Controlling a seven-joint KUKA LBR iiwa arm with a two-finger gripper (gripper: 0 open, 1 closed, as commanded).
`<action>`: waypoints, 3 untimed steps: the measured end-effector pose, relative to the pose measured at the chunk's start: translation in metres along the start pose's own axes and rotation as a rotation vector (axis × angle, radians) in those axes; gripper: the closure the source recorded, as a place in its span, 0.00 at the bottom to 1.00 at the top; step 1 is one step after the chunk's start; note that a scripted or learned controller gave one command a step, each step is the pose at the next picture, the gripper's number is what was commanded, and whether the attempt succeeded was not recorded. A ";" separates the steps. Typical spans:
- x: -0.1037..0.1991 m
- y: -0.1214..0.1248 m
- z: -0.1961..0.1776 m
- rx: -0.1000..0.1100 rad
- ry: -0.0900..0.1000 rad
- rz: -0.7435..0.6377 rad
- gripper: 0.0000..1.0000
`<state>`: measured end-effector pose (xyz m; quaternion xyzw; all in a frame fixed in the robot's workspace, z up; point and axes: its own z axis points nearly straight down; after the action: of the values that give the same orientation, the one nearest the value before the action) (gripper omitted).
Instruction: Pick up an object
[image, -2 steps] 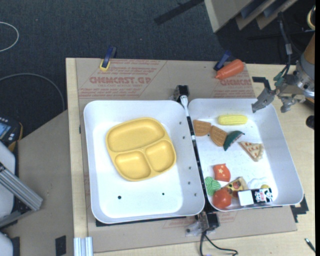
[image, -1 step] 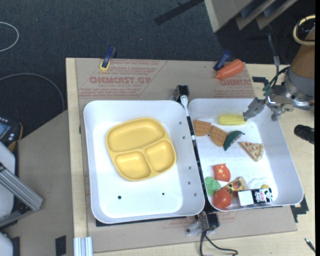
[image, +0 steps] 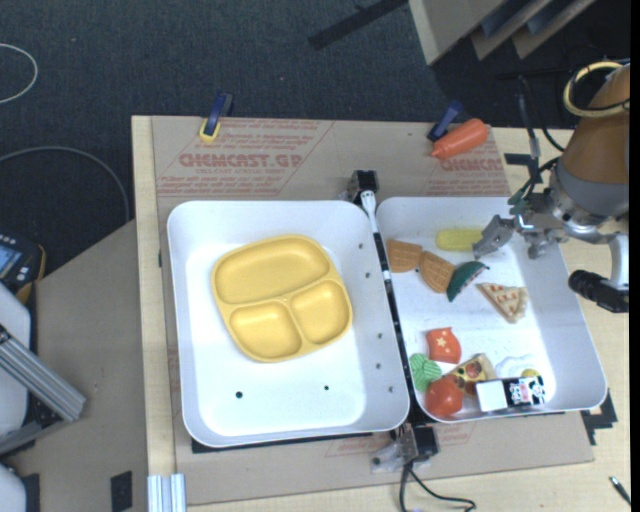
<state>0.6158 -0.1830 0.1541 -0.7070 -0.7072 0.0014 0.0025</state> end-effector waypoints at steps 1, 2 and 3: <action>-0.007 -0.004 0.046 -0.002 0.001 0.002 0.00; -0.006 -0.003 0.070 -0.002 0.000 0.000 0.00; -0.006 -0.002 0.058 -0.006 -0.002 0.000 1.00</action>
<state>0.6130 -0.1891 0.0958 -0.7070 -0.7072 -0.0002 -0.0003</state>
